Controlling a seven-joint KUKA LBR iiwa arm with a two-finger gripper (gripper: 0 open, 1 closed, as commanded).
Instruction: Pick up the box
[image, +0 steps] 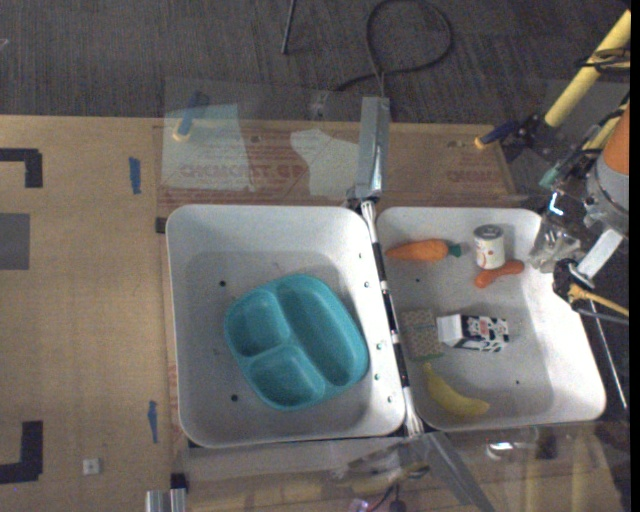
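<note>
Camera view has the box, a small carton printed in white, dark blue and black, lying flat on its side near the middle of the right bin, toward the frame's right-centre. Touching its left end lies a small greenish square pad with a chequered look, close to the bin's left wall. Below the box, near the bin's lower left corner, rests a yellow banana, well apart from the carton. Above it, toward the bin's upper edge, an orange carrot lies crosswise with its green tip pointing right. Just right of the carrot stands a small white can with a red label, and a short orange-red sausage-shaped piece lies just below the can, tilted.

The gripper sits at the bin's upper right rim, at the frame's right edge, well apart from the box and with nothing seen between its fingers; whether it is open or closed I cannot tell, as the parts there are small and cluttered. The arm's orange band shows above it.

The left bin holds a teal divided plate with three compartments, lying tilted in its lower middle. Both bins rest on a brown bench marked with blue tape and black corners.
</note>
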